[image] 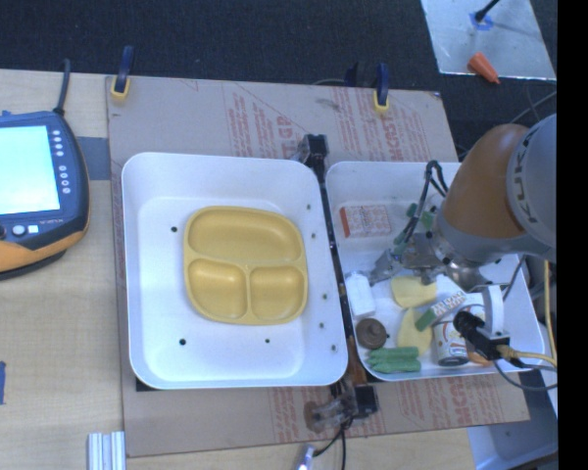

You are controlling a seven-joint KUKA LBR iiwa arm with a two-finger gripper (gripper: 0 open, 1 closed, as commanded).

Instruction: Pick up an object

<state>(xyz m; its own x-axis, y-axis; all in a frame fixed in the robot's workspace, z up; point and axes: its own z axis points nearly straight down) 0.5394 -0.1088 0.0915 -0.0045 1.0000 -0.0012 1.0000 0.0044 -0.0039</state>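
While the arm (495, 189) leans over the right bin (372, 179), its gripper (412, 258) sits low among the clutter there, and I cannot tell how it stands. Just beside the gripper lies a yellow block (412, 292); a white packet (366, 220) rests toward the bin's far end, a brown disc (372, 334) and a green piece (392, 360) at its near end. Left of that bin, touching it, the other bin (157, 351) carries a yellow tray (245, 262). A tablet (24, 189) lies well apart, further left on the bench (39, 380).
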